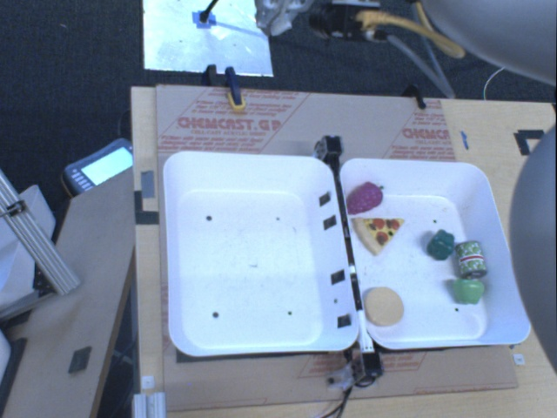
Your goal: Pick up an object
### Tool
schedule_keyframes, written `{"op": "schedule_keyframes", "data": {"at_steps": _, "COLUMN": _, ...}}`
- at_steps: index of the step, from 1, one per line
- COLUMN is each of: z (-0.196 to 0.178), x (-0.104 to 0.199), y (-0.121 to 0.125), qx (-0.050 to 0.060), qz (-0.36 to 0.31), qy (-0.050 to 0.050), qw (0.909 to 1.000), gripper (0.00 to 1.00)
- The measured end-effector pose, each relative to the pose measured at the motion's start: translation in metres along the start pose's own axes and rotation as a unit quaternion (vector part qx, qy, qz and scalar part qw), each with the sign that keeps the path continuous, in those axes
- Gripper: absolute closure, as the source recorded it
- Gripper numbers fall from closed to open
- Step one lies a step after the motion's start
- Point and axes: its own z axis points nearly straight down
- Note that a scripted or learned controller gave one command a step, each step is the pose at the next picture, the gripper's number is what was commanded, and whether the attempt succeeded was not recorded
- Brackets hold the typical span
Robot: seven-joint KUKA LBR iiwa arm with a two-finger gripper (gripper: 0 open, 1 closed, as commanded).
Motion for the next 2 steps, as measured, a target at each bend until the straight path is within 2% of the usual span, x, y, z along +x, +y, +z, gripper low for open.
{"op": "schedule_keyframes", "data": {"at_steps": 1, "z": 0.000, "x": -0.064, "y": -0.078, "qx": 0.001, "qz": 0.005, "qy": 0.000, "qw": 1.0000, "gripper": 1.00}}
{"op": "schedule_keyframes", "data": {"at_steps": 2, "z": 0.123, "x": 0.006, "y": -0.028, "qx": 0.005, "qz": 0.000, "qy": -0.001, "qw": 1.0000, "gripper": 1.00}}
